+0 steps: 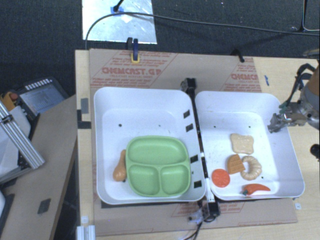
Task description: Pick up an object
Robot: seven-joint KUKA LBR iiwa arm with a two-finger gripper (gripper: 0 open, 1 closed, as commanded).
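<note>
Tan toast [242, 143] left of gripper [275, 123], apart.

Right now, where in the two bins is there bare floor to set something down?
Free: left bin behind the green tray; right bin behind the toast. Crowded: right bin's front, with the tomato, pretzel and chili.

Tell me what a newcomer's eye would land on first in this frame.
Most likely the green divided plate filling the near half of the left bin, with a tan drumstick-shaped toy beside it. Next, the cluster of toy foods in the right bin: a slice of bread, a red tomato and a red chili pepper. The gripper sits at that bin's right rim.
</note>
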